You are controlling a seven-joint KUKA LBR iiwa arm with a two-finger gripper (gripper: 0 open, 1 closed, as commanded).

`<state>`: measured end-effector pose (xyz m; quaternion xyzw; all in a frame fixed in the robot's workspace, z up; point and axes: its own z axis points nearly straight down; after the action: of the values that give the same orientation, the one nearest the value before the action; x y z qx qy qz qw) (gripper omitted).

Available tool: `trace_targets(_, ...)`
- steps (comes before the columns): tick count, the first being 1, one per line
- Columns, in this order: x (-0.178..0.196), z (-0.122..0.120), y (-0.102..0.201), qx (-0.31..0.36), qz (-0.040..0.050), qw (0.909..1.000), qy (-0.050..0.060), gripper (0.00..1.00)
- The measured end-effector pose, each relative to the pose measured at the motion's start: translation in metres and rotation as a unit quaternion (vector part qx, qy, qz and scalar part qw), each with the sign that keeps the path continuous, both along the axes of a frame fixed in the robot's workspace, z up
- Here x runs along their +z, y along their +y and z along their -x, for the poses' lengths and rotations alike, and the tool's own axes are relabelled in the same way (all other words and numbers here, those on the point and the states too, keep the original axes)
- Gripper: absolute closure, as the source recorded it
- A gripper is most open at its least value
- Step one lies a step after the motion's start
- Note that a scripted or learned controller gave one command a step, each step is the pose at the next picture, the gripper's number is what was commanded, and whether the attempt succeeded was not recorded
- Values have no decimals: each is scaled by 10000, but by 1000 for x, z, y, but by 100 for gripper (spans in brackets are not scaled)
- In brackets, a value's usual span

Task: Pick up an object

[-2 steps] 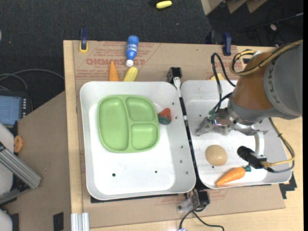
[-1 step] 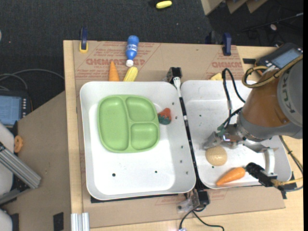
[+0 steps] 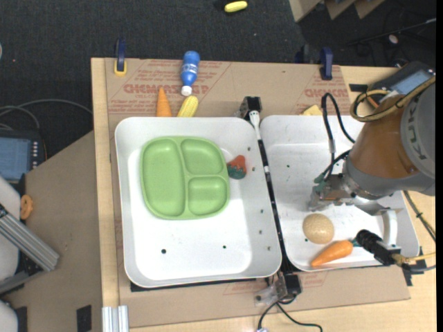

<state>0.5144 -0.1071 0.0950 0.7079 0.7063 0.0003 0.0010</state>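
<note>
Bright, even light falls from above me; the white bins (image 3: 201,254) nearly wash out, with only soft, short shadows. The dark floor in the upper frame stays dim. Focus is slightly soft throughout, and my arm (image 3: 387,151) looks blurred.

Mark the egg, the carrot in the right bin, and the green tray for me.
egg (image 3: 318,227): camera view, middle of its shell.
carrot (image 3: 333,252): camera view, middle of its orange body, right bin.
green tray (image 3: 163,171): camera view, floor of its large left compartment.

The grey arm (image 3: 405,140) is reaching in from the right; its orange band is sitting just above the gripper (image 3: 325,198), which is pointing down.
</note>
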Motion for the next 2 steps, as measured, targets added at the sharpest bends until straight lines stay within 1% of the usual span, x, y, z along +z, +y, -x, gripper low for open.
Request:
trace_targets(1, -1, 0, 0, 0, -2, 10000, 5, 0)
trace_targets(2, -11, -3, 15, 17, -13, 10000, 23, 0)
